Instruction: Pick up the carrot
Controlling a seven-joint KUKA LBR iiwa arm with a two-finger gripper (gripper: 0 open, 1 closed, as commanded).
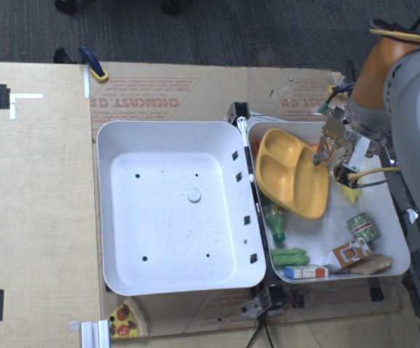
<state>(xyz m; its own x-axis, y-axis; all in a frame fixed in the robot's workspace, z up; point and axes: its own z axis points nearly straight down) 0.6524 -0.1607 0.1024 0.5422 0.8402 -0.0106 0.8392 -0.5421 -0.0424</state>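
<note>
Carrot: not clearly visible, perhaps the orange sliver [254, 148] just left of the plate [291, 174]. End effector [332, 155] hangs at the plate's right rim, clenched or released I cannot tell; descending here, it would likely snag the plate instead.

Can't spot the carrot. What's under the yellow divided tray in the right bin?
The yellow tray lies tilted in the right bin. A green bottle pokes out from beneath its lower edge. Whatever else lies under it, the carrot included, is covered.
</note>
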